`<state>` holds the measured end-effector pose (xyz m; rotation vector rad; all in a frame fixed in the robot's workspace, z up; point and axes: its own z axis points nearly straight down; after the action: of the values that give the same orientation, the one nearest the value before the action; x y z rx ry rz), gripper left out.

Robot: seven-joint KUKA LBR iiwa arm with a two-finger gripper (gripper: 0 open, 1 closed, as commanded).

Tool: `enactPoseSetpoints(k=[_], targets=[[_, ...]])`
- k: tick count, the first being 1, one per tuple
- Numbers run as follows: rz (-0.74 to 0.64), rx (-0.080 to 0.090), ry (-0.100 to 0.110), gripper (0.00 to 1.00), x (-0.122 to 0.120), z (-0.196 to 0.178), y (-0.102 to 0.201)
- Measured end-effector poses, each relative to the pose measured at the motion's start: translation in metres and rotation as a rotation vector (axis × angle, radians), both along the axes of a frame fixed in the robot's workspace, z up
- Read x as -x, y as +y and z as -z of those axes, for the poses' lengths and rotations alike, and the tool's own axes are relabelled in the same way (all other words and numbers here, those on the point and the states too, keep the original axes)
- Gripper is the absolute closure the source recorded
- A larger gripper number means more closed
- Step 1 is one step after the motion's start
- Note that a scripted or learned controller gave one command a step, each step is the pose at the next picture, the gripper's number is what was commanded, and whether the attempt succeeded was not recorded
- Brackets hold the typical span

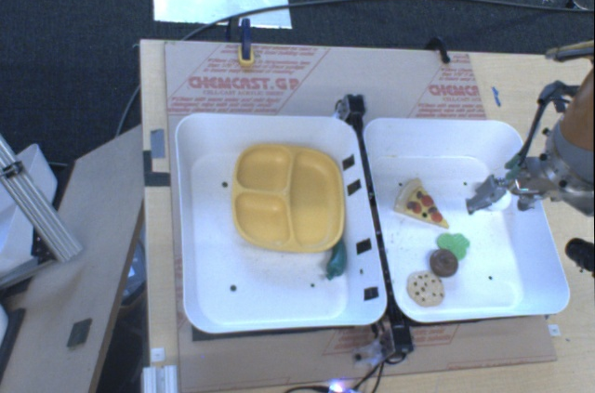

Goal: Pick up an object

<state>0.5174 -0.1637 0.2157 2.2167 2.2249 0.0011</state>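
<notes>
In the right bin (pixel 530 289) lie a toy pizza slice (pixel 421 203), a green leafy piece (pixel 453 242), a brown round piece (pixel 443 263) touching it, and a chocolate-chip cookie (pixel 426 290). My gripper (pixel 507 196) hangs over the right part of this bin, to the right of the pizza slice and above the green piece. It is open, with nothing between its fingers. A dark green toy (pixel 336 259) lies in the left bin (pixel 204 289) beside the lower right corner of the yellow divided plate (pixel 286 196).
A black divider (pixel 364 215) runs between the two bins. The arm comes in from the right edge at the bin's level. A blue and yellow clamp (pixel 245 45) sits at the bench's back edge. A grey side table (pixel 84 224) stands to the left.
</notes>
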Motion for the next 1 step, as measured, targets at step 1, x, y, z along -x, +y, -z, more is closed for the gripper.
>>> enactPoseSetpoints(k=[1], targets=[[0.002,-0.001,0.004,0.00,0.0033,0.0619,0.0024]])
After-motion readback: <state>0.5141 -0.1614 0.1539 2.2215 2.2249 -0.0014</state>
